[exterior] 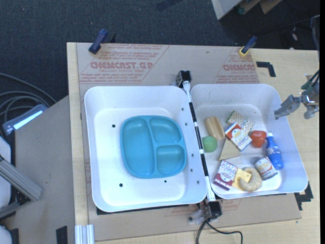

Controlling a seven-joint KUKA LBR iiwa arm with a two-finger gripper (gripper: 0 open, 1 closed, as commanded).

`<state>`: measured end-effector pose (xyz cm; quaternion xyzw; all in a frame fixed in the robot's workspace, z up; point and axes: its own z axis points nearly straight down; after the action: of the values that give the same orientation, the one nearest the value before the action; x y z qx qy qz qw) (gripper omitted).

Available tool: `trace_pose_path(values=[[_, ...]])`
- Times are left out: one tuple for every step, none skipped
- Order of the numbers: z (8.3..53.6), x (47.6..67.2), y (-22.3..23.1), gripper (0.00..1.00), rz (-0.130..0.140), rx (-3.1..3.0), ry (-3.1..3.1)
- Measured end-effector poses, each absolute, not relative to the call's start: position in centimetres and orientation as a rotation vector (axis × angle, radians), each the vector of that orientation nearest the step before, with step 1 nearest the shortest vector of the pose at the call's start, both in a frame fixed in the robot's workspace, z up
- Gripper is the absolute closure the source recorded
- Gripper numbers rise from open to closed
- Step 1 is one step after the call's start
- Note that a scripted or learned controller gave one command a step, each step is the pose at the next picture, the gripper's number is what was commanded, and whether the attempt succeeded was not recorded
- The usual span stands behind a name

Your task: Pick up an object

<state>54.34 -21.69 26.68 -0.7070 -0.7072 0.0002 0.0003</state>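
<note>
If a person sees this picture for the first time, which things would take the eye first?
Most likely the big blue divided plate, lying alone in the left bin. Next comes the bright clutter of small toy foods in the right bin: a green ball, a blue bottle, a red piece. The gripper hangs at that bin's right rim.

Two bins sit side by side on the desk [76, 136]. The left bin [101, 187] holds a divided plate [152, 146]. The right bin [289, 136] holds toy food, with a bottle [273, 153] at its right.
</note>
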Motion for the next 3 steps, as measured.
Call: trace_pose_path(values=[[11.6, 53.0, -18.9, 0.00, 0.001, -2.220, -2.221], [12.7, 53.1, -19.0, 1.00, -0.001, -2.224, -2.221], [12.7, 53.0, -19.0, 0.00, -0.001, -2.223, -2.221]])
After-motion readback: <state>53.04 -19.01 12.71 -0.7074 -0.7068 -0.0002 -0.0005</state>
